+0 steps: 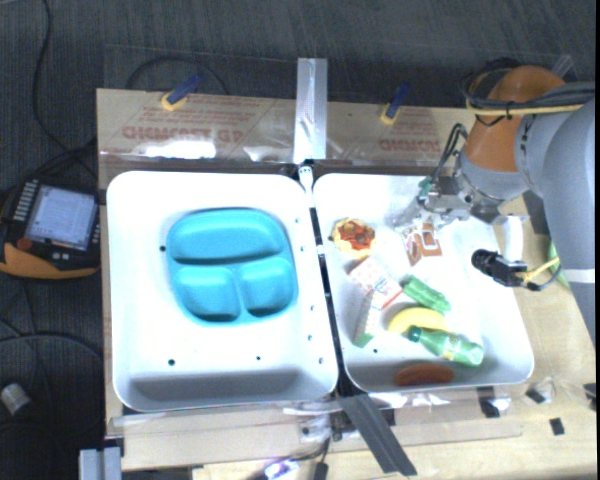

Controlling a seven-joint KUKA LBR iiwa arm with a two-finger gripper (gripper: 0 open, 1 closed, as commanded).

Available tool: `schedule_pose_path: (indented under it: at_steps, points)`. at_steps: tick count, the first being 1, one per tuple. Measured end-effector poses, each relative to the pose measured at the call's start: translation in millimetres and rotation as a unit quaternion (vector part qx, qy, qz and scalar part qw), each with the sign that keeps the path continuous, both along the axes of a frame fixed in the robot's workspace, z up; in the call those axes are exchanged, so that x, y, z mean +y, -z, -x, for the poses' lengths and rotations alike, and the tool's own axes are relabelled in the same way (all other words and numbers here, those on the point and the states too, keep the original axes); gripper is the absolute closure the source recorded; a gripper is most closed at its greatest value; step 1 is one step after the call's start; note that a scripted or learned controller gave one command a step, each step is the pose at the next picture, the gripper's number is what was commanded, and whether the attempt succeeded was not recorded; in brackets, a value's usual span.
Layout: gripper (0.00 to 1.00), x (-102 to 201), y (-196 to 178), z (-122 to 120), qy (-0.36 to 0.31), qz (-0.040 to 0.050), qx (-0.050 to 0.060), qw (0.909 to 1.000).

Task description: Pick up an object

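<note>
Right bin point(520, 358) is looking crowded: green bottle point(448, 344), banana point(416, 319), small cartons all sitting close together. Blue tray point(230, 264) is lying in the left bin. Tool point(435, 200) is hanging over the far corner, can't tell its opening.

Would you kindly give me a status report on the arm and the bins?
Gripper low at right bin's far side. Small brown-and-white packet just beside it, ungrasped. Green plastic bottle, yellow banana nearer front.
</note>
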State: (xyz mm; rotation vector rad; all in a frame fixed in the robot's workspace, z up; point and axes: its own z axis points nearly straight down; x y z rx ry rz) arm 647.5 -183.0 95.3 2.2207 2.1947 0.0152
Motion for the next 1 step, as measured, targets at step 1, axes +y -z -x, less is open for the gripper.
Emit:
schedule_pose_path:
  at_steps: [1]
  points:
    - [1.00,24.3,-90.6,17.8,-0.007,-0.0039,0.011,0.9999]
